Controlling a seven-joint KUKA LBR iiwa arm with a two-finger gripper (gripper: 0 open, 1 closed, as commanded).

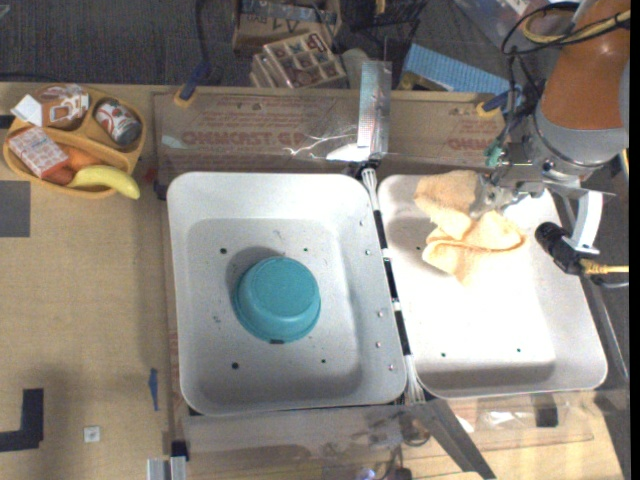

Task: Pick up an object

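Two-finger gripper (pixel 487 196) over crumpled tan cloth (pixel 462 230) in right white bin (pixel 520 358), jaw state unclear; teal round bowl (pixel 278 298) alone in left white bin (pixel 200 218); front of right bin free.

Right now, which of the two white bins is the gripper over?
The right bin, the one holding the pale yellow cloth. The gripper sits at that cloth's far edge; the left bin holds the teal bowl.

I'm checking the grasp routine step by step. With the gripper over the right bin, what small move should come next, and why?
Probably a short straight descent. The gripper sits at the upper edge of the yellow cloth in the right bin, with no cloth visibly between its fingers, so lowering onto the cloth seems needed before closing.
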